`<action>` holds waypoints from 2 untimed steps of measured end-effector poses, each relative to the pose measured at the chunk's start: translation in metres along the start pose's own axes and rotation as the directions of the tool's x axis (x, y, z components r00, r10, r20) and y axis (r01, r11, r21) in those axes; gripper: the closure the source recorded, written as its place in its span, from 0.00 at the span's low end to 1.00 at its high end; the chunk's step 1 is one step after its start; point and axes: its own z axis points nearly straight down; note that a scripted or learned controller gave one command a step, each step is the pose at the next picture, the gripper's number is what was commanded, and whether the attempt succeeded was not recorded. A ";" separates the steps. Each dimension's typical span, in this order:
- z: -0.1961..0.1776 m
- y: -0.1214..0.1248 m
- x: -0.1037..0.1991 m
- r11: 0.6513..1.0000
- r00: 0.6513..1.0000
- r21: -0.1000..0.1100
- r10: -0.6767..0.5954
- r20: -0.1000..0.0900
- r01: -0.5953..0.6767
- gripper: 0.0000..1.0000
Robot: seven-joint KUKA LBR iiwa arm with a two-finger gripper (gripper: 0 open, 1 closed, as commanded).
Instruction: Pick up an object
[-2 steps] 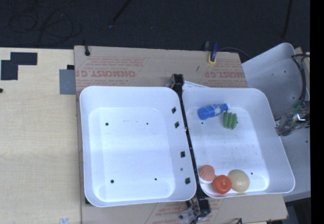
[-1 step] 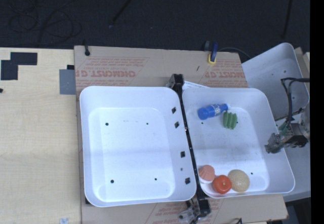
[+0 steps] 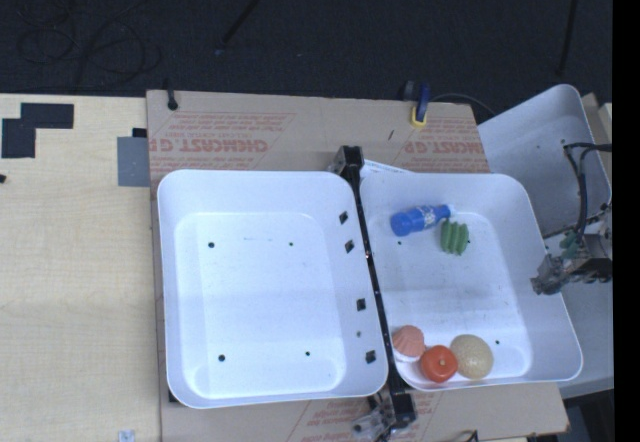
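Gripper (image 3: 553, 280) sits at the right edge of the view, over the outer right rim of the right bin (image 3: 545, 230), with cables running above it. It is too small and cluttered to read, so whether it is open or closed cannot be told; nothing is visibly held. All objects are in the right bin: blue bottle (image 3: 418, 219) lying on its side near the back, green ridged piece (image 3: 455, 237) just beside it to the right, not clearly touching. At the front edge is a cluster: pink ball (image 3: 407, 340), red-orange round object (image 3: 438, 364) and tan ball (image 3: 472, 355), packed together and apparently touching. Left bin (image 3: 200, 200) sits alongside, joined by a black divider (image 3: 362, 260).
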 end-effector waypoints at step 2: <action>-0.008 0.000 0.000 1.000 1.000 0.002 0.003 -0.001 -0.003 1.00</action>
